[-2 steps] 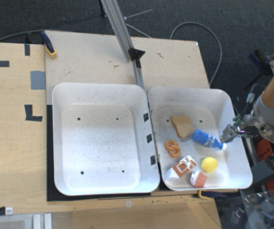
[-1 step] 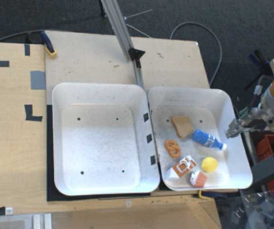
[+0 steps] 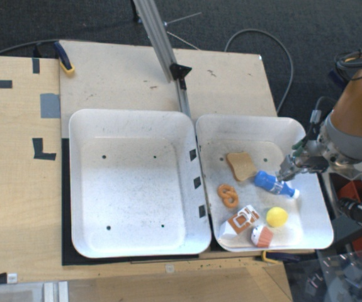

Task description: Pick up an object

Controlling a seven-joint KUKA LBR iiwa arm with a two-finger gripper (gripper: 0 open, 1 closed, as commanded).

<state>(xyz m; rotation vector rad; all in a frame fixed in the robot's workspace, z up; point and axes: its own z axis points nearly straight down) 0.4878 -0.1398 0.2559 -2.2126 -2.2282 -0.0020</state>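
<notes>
I work over a pale wooden desk [image 3: 17, 168] patched with grey tape, set on dark carpet [image 3: 262, 11] where a thin cable [image 3: 275, 43] loops. Two shallow white bins sit side by side: the left bin [image 3: 130, 181] and the right bin [image 3: 294, 128]. A metal pole [image 3: 158, 30] slants over the desk toward their shared edge. My gripper [image 3: 288, 172] hangs low in the right bin, touching the blue bottle [image 3: 274, 183]; whether it is spread or closed I cannot tell. Near the bottle lie a tan bread slice [image 3: 241, 165], an orange pretzel [image 3: 228, 195], a yellow ball [image 3: 277, 217] and an orange-and-white block [image 3: 243, 219].
</notes>
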